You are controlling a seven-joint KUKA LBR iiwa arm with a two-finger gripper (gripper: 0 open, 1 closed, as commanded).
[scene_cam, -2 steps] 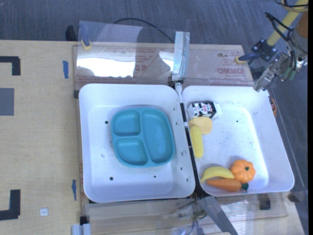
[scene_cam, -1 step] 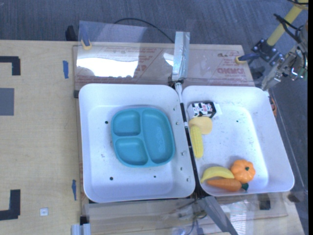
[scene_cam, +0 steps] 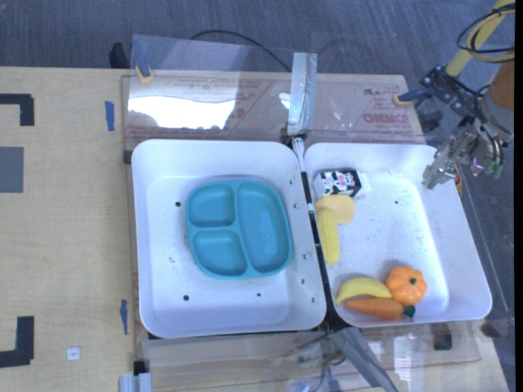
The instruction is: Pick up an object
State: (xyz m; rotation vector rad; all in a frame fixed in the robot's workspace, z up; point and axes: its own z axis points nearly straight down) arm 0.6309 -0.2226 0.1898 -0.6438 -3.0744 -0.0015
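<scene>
The right bin [scene_cam: 396,219] holds several toy foods. A black-and-white packet [scene_cam: 337,183] lies at its far left, with a pale yellow piece [scene_cam: 343,210] and a corn cob [scene_cam: 328,235] just in front of it. Near the front sit a banana [scene_cam: 362,287], a carrot [scene_cam: 376,307] and a small orange pumpkin [scene_cam: 406,284]. My gripper [scene_cam: 439,173] hangs over the bin's far right corner, well apart from all of them, and nothing shows in it.
The left bin [scene_cam: 151,219] holds a blue divided plate [scene_cam: 239,228]. Clear plastic panels and a metal post [scene_cam: 302,92] stand behind the bins. Yellow and black cables [scene_cam: 482,35] loop above the arm at the top right.
</scene>
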